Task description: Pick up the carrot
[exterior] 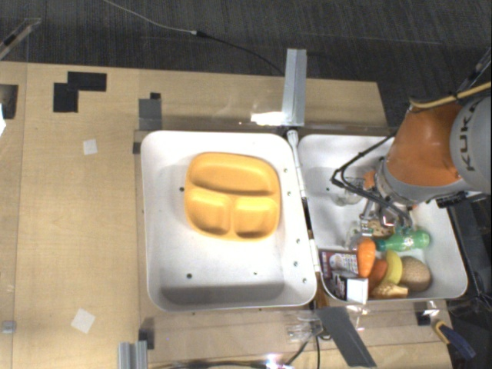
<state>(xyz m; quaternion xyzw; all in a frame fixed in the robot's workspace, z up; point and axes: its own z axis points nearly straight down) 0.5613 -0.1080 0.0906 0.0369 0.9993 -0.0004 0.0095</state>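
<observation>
— Two bins on the bench; where is the carrot?

— Near the front of the right bin, lying roughly upright in the view, just below the gripper. A banana lies beside it on the right, a green bottle above that, and a brown potato-like lump further right.

— Does the gripper have it?

— I cannot tell; the wrist and cables hide its tip, so how far it stands apart is not visible. It sits right over the carrot's upper end.

— Any writing?

— White letters "KU" on the arm. A dark packet left of the carrot carries print too small to read.

— The left bin?

— It holds a yellow divided tray.
</observation>
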